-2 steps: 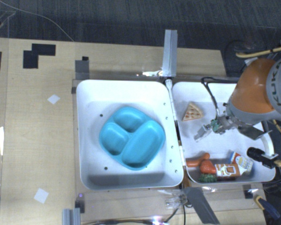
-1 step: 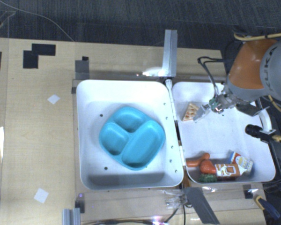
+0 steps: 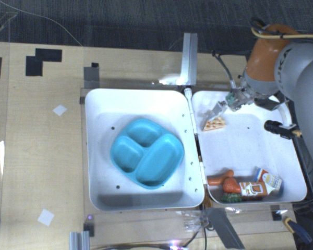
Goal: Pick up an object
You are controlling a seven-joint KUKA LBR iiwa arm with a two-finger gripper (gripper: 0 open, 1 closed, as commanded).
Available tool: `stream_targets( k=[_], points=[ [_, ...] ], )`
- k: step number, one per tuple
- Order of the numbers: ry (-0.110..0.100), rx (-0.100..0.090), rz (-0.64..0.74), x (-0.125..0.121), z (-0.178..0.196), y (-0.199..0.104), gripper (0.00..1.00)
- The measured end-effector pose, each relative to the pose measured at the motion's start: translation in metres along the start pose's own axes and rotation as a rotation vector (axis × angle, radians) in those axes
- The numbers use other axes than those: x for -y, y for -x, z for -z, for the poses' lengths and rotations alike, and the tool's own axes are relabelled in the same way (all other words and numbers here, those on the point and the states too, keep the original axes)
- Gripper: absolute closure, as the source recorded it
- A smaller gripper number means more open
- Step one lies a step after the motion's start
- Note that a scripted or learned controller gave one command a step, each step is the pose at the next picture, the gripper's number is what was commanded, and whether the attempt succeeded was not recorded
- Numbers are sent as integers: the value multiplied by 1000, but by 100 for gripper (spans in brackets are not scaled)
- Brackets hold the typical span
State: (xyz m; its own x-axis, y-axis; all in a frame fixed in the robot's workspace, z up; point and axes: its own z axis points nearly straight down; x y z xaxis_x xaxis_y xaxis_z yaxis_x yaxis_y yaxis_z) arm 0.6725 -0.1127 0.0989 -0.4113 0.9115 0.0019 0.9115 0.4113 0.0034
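Camera view: a blue tray (image 3: 147, 152) lies in the left bin (image 3: 94, 139). In the right bin (image 3: 281, 160), a waffle (image 3: 214, 124) lies just below the hand (image 3: 219, 108), apparently not held; whether the hand is apart or together I cannot tell. Carrot (image 3: 227, 184) and carton (image 3: 258, 185) lie along the near wall, well apart from the hand.

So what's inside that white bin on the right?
The right bin holds a waffle-like wedge beside the tool, plus a hot dog, a carrot and a juice carton along its near edge. Anything under the carton is hidden.
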Motion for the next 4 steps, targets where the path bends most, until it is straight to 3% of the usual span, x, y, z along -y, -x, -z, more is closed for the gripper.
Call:
stream_targets(
  k=[1, 2, 4],
  points=[
    [15, 24, 79, 6, 1, -11, 0],
    [25, 22, 156, 17, 1, -27, 0],
    [26, 26, 367, 62, 1, -52, 0]
  ],
)
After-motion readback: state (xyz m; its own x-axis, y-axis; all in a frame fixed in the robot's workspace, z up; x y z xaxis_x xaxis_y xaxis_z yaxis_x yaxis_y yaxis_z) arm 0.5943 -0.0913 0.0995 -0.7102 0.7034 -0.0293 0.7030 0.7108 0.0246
